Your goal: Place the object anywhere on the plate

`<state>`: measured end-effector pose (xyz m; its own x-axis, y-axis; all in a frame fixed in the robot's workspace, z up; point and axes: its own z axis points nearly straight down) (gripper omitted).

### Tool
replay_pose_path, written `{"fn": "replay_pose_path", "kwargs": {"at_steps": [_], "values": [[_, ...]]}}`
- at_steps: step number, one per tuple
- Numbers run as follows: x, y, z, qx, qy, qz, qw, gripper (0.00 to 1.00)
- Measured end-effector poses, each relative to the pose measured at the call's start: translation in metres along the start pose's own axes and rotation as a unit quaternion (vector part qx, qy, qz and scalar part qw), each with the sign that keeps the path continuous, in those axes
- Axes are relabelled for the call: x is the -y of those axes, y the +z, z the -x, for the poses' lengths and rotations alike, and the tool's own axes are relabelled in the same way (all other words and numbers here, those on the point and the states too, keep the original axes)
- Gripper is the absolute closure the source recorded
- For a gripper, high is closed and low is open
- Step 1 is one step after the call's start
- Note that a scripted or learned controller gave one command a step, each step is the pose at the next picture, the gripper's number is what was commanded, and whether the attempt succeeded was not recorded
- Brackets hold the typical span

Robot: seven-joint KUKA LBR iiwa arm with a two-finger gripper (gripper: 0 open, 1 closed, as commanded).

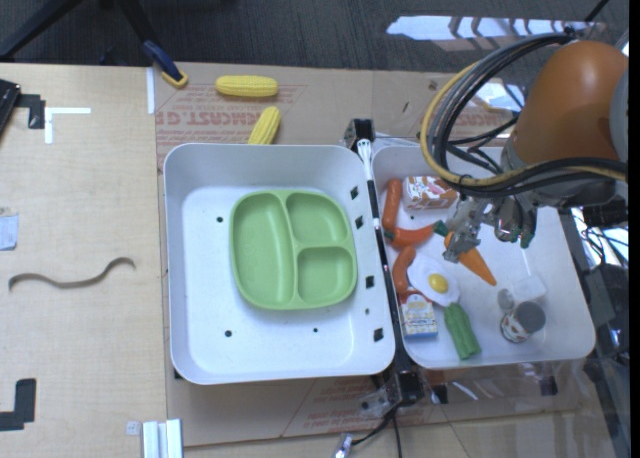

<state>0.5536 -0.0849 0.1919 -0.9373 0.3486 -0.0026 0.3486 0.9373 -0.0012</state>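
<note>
Left bin (190, 246) holds the green plate (294, 248), 3 compartments, sitting roughly mid-bin w/ bare white floor around it. Two yellow corn cobs (247, 87) lie on the bench beyond the bin's far rim, outside it.

Right bin (570, 336), going left to right: a sausage-like piece (391, 204) and an orange carrot (412, 237) along the left wall, a small printed box (431, 192) at the far side, fried egg (437, 285) nearer, a carton (419, 318) and green cucumber (461, 331) at the near-left, then a small can (521, 318) near-right.

Gripper (462, 242) is over the mid right bin, arm coming from the right under the orange band. A 2nd carrot (478, 265) lies just near-right of the fingertips, its thick end touching or right under them; can't tell which. Its long axis runs diagonally, thick end far-left, tip pointing near-right twd the can. Can't tell how far apart the fingers are, or whether they've got the carrot; cabling and wrist block that. Carrot is well apart from the plate, in the other bin.
</note>
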Motion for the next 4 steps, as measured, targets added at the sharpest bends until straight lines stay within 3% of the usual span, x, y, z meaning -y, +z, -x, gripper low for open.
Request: {"fn": "replay_pose_path", "kwargs": {"at_steps": [1,2,3,4], "values": [[-0.101,0.0,-0.011,0.0,-0.018,0.001,0.9998,1.0],[-0.176,-0.031,-0.038,0.0,0.05,0.001,0.9987,1.0],[-0.227,-0.049,-0.059,0.0,0.176,0.0,0.9843,1.0],[-0.227,-0.049,-0.059,0.0,0.176,-0.001,0.9843,0.0]]}}
